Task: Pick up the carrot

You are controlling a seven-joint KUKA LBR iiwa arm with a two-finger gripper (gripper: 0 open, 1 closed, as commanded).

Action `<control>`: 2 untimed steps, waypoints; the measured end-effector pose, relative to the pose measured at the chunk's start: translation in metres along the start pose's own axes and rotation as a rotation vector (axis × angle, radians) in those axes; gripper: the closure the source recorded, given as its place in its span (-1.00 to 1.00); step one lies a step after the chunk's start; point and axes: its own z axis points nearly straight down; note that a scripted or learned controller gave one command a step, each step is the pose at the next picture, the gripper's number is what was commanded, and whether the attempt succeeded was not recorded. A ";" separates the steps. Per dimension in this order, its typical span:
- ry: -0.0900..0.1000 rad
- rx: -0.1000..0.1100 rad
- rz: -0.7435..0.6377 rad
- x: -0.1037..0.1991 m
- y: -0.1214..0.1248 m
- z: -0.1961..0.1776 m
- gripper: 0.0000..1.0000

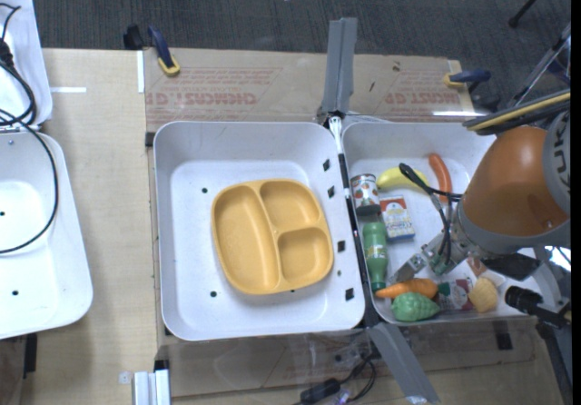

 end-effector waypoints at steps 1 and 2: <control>0.000 -0.001 0.004 -0.001 0.000 -0.009 1.00; 0.000 -0.001 0.003 -0.001 0.000 -0.009 -1.00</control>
